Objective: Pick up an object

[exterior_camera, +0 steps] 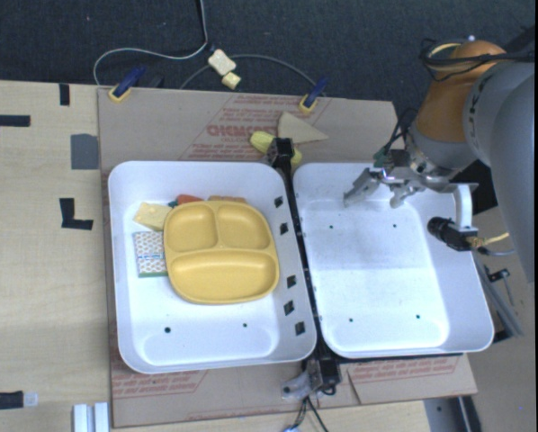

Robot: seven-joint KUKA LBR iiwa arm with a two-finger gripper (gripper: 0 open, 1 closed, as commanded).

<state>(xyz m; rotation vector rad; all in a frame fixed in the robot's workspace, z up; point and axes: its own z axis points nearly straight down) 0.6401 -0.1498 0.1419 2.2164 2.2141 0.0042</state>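
A yellow divided plate [221, 250] lies in the left bin [206, 336], covering most of several small items. A pale yellow piece [150, 214] and a patterned packet [148, 253] stick out at its left, and a red sliver [188, 199] peeks out at its top. My gripper [377, 192] hovers over the far edge of the right bin [386, 277], its two fingers spread apart with nothing between them. It is well to the right of the plate.
A black divider with clips [291, 259] runs between the bins. A yellow clamp and a cardboard scrap [287, 138] sit behind them. Cables [206, 57] trail across the dark floor at the back. The arm [476, 97] occupies the right side.
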